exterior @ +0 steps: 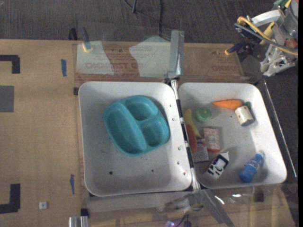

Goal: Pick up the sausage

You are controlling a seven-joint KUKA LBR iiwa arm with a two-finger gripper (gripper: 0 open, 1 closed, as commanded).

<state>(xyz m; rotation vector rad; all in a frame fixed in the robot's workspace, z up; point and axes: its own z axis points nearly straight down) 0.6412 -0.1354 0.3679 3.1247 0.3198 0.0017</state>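
The sausage [191, 140] is a thin red-orange stick lying lengthwise against the left wall of the right bin [270, 126], just below a yellow banana [189, 118]. My gripper [273, 64] hangs at the top right, outside the right bin's far right corner and well away from the sausage. Cables and the arm's wrist crowd around it.
The right bin also holds a carrot [228, 104], a green round piece [204, 114], a small can [244, 116], a flat snack packet [211, 139], a black-and-white carton [217, 166] and a blue bottle [250, 168]. A teal divided plate [136, 124] lies in the left bin [94, 164].
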